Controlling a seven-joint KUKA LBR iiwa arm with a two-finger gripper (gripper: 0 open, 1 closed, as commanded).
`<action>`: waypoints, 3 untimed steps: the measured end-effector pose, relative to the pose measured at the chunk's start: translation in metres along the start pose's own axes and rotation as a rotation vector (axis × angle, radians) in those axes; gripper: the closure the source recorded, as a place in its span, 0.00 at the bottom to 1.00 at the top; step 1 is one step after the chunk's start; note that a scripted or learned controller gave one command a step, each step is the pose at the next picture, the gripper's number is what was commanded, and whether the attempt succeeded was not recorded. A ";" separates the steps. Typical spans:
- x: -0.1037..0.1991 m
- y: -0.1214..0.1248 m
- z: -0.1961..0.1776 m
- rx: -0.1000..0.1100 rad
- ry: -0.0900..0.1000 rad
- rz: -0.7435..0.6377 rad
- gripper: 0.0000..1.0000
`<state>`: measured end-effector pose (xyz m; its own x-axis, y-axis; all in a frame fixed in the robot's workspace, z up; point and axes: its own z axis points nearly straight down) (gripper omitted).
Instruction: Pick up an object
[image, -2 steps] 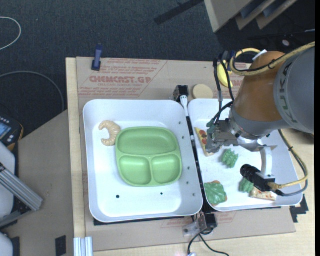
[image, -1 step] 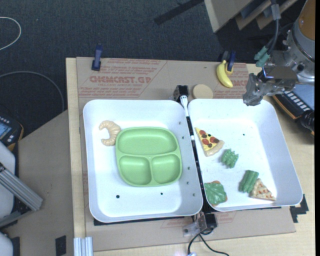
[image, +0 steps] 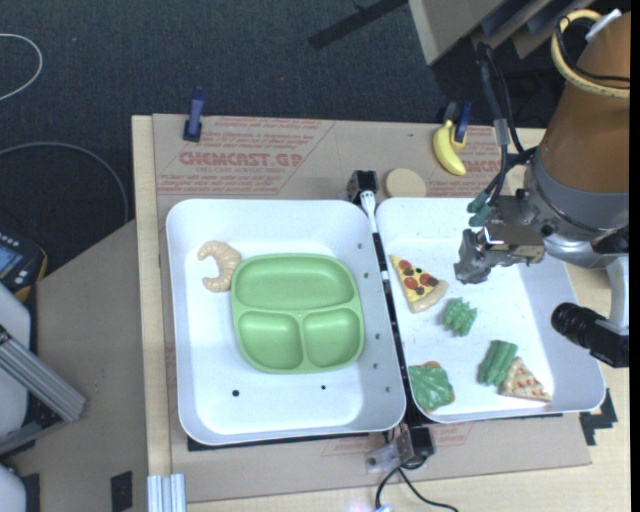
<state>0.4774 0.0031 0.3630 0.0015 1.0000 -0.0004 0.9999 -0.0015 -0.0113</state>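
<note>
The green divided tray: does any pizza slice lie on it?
No: the green divided tray has bare compartments; both pizza slices lie in the right white bin.

The bench (image: 250, 150) (brown board on top) bears two white bins (image: 190, 300) side by side; a banana (image: 449, 150) and a tan disc (image: 405, 183) lie behind them.

The hand (image: 472, 268) hovers above the right bin (image: 560, 330), near a pizza slice (image: 417, 283).
</note>
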 end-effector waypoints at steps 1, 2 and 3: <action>0.013 0.002 0.071 -0.003 0.000 -0.001 1.00; -0.008 0.060 0.185 -0.002 -0.001 0.001 1.00; -0.006 0.060 0.167 -0.012 0.001 0.000 1.00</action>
<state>0.5357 -0.0030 0.1951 0.0013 1.0000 0.0004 1.0000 -0.0013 0.0011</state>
